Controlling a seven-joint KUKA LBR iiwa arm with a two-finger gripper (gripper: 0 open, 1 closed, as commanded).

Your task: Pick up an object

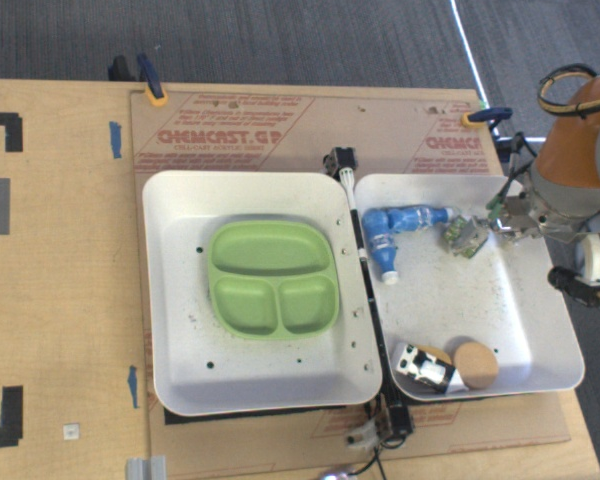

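The nearest candidate for lifting is the blue bottle [392, 230], lying in the upper left part of the right bin [520, 308], bent in an L shape with 1 white cap pointing down toward the bin's middle. Just to its right sits the gripper [467, 236], low over the bin floor near the bottle's upper end; its fingertips are a small blurred cluster, and whether they are spread or closed is not something I can tell. Nothing is visibly between them. In the bin's lower edge lie 2 more items, a black and white object [423, 366] touching a tan round object [475, 364]. The left bin [180, 268] holds a green divided tray [274, 278]. To do this step well, I judge the gripper should centre over 1 straight stretch of the bottle, straddling its narrow width, clear of the bin wall.
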